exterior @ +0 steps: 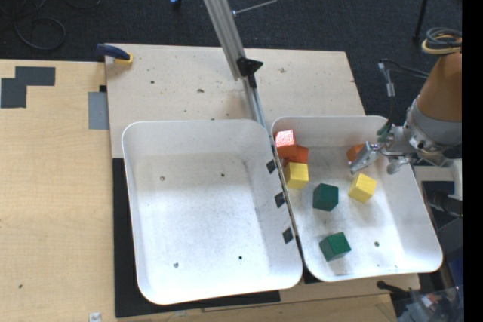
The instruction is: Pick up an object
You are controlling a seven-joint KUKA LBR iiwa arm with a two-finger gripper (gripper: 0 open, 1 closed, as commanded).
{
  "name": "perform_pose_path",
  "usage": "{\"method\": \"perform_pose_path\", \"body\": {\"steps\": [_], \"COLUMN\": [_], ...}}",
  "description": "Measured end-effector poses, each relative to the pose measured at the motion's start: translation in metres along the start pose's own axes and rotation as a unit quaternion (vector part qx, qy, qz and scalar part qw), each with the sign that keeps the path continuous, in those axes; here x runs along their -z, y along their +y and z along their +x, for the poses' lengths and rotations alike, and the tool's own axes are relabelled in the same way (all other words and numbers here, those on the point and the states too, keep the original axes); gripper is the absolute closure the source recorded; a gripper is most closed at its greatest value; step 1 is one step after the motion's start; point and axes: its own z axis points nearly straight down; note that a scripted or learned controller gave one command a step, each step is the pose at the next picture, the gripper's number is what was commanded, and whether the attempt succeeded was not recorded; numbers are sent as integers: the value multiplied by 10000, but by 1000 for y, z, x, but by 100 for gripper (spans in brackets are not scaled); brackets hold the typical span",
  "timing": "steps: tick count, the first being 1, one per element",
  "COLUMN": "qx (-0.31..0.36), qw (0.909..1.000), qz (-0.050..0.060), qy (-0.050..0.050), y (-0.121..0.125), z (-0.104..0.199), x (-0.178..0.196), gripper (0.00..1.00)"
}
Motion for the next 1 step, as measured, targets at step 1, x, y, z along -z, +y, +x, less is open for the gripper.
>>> {"method": "perform_pose_path", "body": {"steps": [1], "qx": [-17], "qw": [10000], "qz": [5], "qy": [1], "y": [-1], "z": [6], "x": [-64], "gripper": [0]}}
